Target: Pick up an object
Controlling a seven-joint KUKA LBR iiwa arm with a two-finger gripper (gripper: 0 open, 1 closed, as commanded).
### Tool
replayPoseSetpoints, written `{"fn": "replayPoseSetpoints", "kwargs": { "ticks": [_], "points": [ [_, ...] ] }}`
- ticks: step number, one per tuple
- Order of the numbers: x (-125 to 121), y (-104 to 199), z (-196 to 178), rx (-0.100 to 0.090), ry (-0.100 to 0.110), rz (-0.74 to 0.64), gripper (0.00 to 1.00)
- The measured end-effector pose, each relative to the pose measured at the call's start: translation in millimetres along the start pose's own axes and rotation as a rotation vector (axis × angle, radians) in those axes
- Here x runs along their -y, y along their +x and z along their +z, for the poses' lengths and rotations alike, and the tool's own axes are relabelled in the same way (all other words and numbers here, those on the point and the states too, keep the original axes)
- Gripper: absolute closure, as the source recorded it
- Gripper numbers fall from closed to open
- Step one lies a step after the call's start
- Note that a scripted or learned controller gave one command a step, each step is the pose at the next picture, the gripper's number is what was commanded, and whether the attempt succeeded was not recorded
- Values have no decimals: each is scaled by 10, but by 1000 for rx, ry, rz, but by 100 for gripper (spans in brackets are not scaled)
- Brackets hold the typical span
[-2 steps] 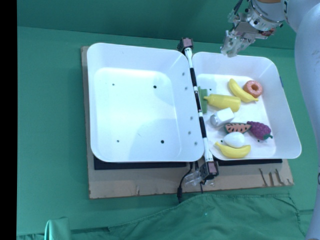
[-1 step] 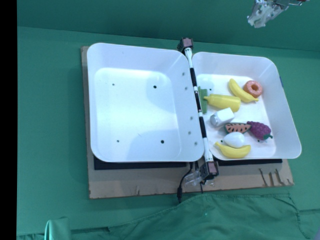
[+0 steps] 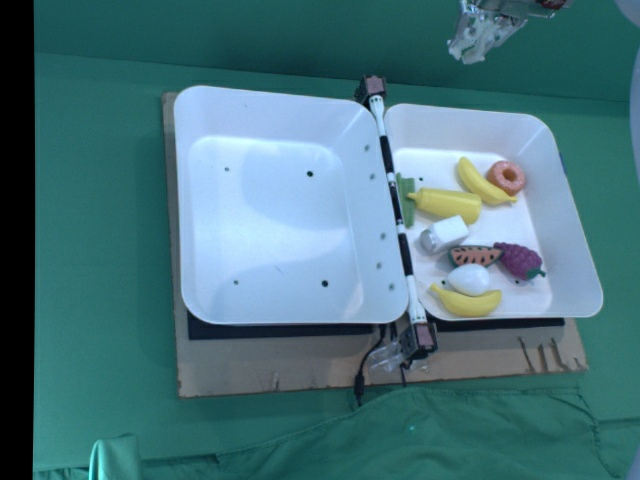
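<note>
Gripper (image 3: 478, 36) hangs up top right, well above the bins and past their far edge, nothing in it that I can make out. Left bin (image 3: 205, 128) is plain white with a few dark dots. Right bin (image 3: 560, 168) has all the toy food: a doughnut (image 3: 507, 177) touching a banana (image 3: 482, 182), a yellow corn cob (image 3: 445, 204) with green leaves by the divider, a white block (image 3: 445, 234), a watermelon slice (image 3: 475, 256) beside purple grapes (image 3: 518, 260), and a white egg (image 3: 469, 280) resting on a second banana (image 3: 467, 303). Both bins sit on cardboard (image 3: 300, 373) over the green worktop (image 3: 100, 268).
</note>
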State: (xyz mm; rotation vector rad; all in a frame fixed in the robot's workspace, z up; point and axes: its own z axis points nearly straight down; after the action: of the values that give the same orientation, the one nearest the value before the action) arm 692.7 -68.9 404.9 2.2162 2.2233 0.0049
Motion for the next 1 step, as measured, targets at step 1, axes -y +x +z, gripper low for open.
{"fn": "replayPoseSetpoints", "kwargs": {
  "ticks": [1],
  "points": [
    [-39, 309, -704, 1, -10, 2, 100]
  ]
}}
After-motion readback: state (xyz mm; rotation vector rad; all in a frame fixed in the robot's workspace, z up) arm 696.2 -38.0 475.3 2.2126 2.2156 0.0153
